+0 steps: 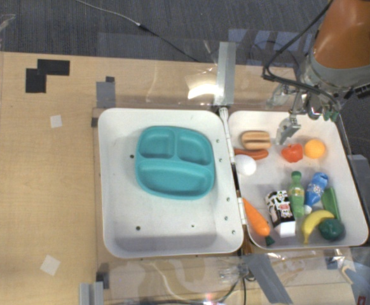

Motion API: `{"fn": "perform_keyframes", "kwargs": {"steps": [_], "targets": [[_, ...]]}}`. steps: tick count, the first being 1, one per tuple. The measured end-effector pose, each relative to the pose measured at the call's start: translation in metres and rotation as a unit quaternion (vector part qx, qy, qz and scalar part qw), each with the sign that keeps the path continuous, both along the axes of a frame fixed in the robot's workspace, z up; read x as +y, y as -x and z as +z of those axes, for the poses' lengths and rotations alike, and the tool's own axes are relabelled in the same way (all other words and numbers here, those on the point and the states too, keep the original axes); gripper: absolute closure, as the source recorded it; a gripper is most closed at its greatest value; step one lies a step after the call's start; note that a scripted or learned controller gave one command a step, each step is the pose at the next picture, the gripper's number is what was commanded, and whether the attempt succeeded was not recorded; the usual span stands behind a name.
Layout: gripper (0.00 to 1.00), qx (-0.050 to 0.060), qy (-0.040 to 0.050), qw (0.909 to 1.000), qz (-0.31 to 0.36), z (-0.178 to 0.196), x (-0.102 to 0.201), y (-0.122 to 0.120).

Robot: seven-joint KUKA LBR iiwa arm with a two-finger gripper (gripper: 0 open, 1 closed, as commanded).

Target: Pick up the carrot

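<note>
The carrot (256, 216) is orange with a green stub and lies slantwise in the front left corner of the right bin (356, 208), against its left wall. My gripper (288, 132) hangs over the back of that bin, between a hot dog (255, 140) and an orange ball (314, 149), just above a red tomato (292, 152). It is well behind the carrot and nothing shows in its grasp. The arm's orange band (347, 24) is at the top right.
Next to the carrot stand a cow-patterned carton (278, 206), a green bottle (296, 192), a blue bottle (316, 189), a banana (315, 222) and dark green vegetables (331, 229). A white egg (245, 165) lies by the left wall. The left bin (118, 221) holds a teal divided plate (174, 161).
</note>
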State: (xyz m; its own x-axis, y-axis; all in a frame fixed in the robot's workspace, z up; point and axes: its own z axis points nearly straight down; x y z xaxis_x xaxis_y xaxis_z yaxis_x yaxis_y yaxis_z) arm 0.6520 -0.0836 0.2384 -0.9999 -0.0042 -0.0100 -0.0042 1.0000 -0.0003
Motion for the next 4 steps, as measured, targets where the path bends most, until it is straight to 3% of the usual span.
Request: {"fn": "perform_keyframes", "kwargs": {"steps": [1, 2, 3, 4], "targets": [[0.0, -0.002, 0.0028, 0.999, 0.044, 0.024, -0.092, 0.03], [0.0, 0.005, -0.0005, 0.9845, 0.175, -0.14, -0.115, 0.026], [0.0, -0.005, 0.0074, 0.9638, 0.266, 0.002, -0.124, 0.068], [0.0, 0.004, 0.0001, 0.9536, 0.301, -0.088, -0.12, 0.061]]}}
